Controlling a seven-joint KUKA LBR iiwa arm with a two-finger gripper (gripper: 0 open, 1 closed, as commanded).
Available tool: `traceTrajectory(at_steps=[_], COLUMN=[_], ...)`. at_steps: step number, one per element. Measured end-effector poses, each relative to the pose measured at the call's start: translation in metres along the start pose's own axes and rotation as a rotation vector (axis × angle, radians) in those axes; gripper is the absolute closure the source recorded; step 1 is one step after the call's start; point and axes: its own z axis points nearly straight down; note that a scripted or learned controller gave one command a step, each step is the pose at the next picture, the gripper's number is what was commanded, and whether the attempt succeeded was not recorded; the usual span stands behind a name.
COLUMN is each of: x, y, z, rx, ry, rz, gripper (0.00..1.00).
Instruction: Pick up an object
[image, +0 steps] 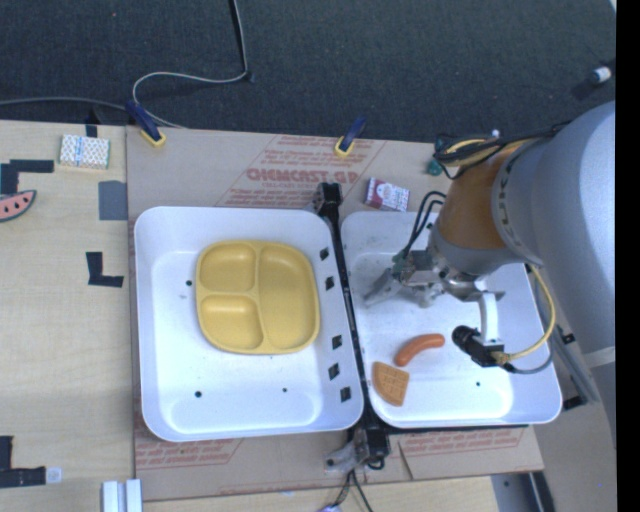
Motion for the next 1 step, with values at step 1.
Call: traceTrajectory(at_steps=[1], x=[-0.0007], y=[-0.0001], z=[-0.0097], rx=[0.000], ry=[0.000], rz=[0.001], gripper=[1.00])
